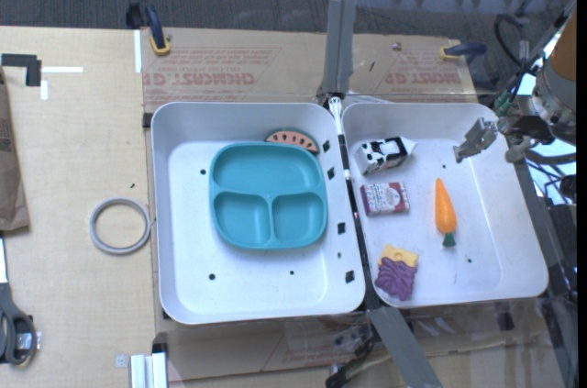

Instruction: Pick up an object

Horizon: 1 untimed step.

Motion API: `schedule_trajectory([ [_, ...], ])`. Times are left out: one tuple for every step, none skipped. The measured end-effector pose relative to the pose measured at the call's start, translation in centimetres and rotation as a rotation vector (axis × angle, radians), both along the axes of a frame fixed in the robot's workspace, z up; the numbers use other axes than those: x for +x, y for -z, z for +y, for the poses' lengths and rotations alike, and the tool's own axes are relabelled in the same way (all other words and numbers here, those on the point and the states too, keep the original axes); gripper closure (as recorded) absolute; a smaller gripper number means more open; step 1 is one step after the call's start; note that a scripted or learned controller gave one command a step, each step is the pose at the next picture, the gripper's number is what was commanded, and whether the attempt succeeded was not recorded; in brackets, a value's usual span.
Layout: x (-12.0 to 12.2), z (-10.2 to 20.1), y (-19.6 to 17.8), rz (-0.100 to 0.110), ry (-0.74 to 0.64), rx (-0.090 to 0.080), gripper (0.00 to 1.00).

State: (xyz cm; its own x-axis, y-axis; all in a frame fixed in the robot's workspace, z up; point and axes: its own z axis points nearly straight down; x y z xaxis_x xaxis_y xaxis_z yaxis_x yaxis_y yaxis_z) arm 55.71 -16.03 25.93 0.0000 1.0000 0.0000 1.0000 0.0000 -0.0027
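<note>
Grey metal, the gripper (489, 138) hangs over the right bin's (514, 276) upper right corner, fingers apart and holding nothing. Nearest lies the toy carrot (445, 208), mid-bin: probably light, stiff and smooth, best pinched across its thick middle. The arm reaches in low from the right edge.

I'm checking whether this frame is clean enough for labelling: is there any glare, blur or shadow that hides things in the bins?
Camera view: lighting is even and soft, with mild shine on the right bin floor; the carrot, small red packet and teal plate are sharp with faint shadows; the hand at the right bin's far corner looks slightly soft, and bright glare washes the arm behind it.
</note>
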Motion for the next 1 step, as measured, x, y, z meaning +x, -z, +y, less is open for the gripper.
schedule_trajectory([
  [-4.79,-0.73,16.80,-0.002,-0.142,0.001,0.00],
])
